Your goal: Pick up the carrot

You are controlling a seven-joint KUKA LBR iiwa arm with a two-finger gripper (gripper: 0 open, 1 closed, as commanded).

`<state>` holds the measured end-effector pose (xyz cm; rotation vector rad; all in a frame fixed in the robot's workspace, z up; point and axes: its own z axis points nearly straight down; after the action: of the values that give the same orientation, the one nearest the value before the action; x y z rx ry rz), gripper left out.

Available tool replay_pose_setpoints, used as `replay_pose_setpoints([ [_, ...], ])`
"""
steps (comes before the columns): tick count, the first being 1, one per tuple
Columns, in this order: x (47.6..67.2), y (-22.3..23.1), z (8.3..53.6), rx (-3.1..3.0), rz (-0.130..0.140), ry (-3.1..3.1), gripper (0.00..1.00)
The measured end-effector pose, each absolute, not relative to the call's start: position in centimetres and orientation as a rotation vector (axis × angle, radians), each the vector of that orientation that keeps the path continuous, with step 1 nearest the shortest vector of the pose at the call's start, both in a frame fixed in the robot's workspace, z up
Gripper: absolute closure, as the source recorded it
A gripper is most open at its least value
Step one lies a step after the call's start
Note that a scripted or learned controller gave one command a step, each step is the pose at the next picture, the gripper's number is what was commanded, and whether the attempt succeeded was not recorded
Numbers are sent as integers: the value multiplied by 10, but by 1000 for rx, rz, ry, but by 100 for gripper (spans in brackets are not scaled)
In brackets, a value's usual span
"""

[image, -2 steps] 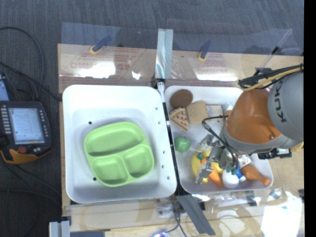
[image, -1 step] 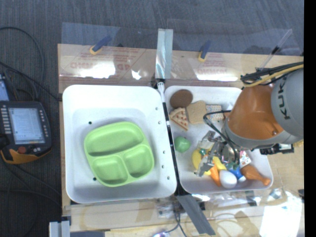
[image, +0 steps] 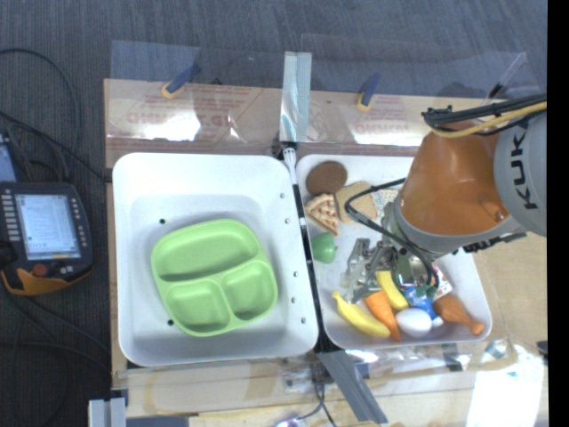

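Note:
The carrot (image: 381,309) is a short orange cone lying near the front of the right bin (image: 476,278). It sits between a yellow banana (image: 359,316) and a white egg (image: 414,321). My gripper (image: 366,272) hangs low in the right bin, just behind and slightly left of the carrot, beside a second yellow piece (image: 391,287). The orange wrist band and grey arm hide the bin's middle and back right. Nothing can be seen held in the gripper.
The right bin also holds a brown round cookie (image: 326,176), a pizza slice (image: 322,212), a green piece (image: 324,247) and a drumstick (image: 459,311). A green divided plate (image: 213,277) lies in the left bin (image: 133,203). A pendant (image: 40,229) rests at far left.

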<state>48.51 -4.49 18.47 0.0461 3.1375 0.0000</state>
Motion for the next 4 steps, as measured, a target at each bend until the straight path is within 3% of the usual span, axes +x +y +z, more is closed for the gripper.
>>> replay_pose_setpoints([
  [1, 484, -74, 184, -734, 0, 3054, 100],
  [2, 484, -74, 184, -736, 0, 3053, 0],
  [3, 506, -107, 90, -988, -4, 2974, 0],
  [4, 497, -97, 91, -1254, -18, 2860, 0],
])
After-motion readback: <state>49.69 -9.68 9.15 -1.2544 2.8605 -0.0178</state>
